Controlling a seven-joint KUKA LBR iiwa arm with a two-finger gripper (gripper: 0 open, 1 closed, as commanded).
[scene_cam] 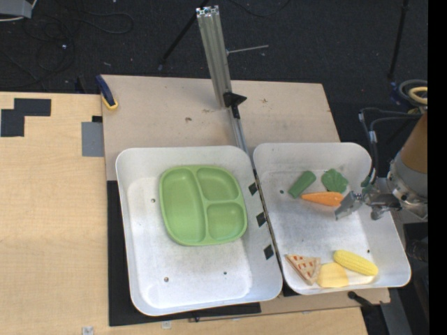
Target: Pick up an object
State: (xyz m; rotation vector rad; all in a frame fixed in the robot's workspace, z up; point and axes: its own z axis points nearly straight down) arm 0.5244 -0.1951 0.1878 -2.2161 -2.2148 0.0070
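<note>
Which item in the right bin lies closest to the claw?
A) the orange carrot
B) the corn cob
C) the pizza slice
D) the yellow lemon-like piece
A: the orange carrot lies just left of the claw, its tip almost at the claw, while the corn cob, pizza slice and yellow piece sit at the bin's near edge.

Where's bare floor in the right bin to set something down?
The middle of the right bin, between the carrot above and the pizza slice and corn cob below, is bare. The top right is crowded: green pieces, carrot and gripper.
</note>
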